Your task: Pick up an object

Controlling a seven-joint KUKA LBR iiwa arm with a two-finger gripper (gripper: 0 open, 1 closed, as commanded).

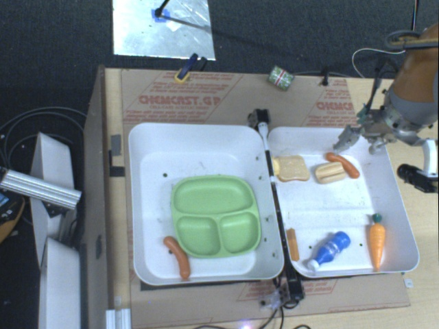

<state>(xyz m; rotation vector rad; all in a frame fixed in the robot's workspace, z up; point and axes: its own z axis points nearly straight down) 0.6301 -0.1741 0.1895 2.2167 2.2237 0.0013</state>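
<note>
My gripper point(359, 141) hovers over the far right corner of the right bin point(357, 204), open with nothing between its fingers. Just in front of it lie a red sausage point(343, 164) and a tan bun point(329, 174), touching each other. A slice of bread point(291, 168) lies to their left by the bin's wall. Near the front edge are an orange carrot point(376, 242), a blue bottle point(329, 249) on its side and a thin orange stick point(292, 244).
The left bin point(158, 156) holds a green divided plate point(216, 214) and a second sausage point(178, 256) at its front. A small can point(280, 77) sits on the cardboard behind the bins. The arm's grey wrist point(411, 108) reaches in from the right.
</note>
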